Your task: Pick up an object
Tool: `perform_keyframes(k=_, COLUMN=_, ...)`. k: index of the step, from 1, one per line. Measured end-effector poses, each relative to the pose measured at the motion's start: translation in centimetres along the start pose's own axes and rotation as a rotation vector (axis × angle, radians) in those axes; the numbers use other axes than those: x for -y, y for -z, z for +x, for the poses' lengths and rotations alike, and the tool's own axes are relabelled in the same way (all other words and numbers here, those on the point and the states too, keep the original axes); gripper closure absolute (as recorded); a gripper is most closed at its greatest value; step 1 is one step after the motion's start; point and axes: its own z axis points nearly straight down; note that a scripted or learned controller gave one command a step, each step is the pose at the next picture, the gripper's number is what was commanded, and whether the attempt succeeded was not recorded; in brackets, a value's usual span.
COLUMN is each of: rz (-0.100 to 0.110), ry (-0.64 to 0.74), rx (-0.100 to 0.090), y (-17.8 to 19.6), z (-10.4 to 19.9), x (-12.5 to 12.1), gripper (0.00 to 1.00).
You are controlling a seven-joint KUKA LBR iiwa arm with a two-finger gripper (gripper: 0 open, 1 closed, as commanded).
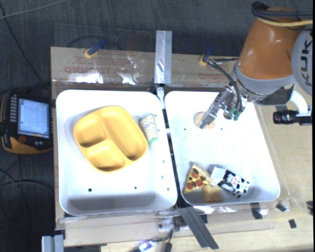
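My gripper (209, 117) hangs over the upper part of the right bin (252, 146), slanting down to the left from the orange-banded wrist. A small round tan object (202, 121) lies right at its tip; I cannot tell whether it is touched. Along the front of the right bin lie a toy pizza slice (197, 178), a brown piece (212, 194), a small white block (217, 172) and a black-and-white patterned object (235, 184).
The left bin (68, 182) carries a yellow divided plate (110, 137) and a small tan-and-green object (149, 126) by the centre wall. A handheld screen unit (26, 121) lies left of the bins. Cables run across the dark floor.
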Motion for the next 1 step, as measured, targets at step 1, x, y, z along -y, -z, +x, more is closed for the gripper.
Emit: perform_keyframes(k=1, rz=0.003, ry=-0.377, rx=-0.001, y=-3.18, z=-2.22, x=0.03, gripper=1.00)
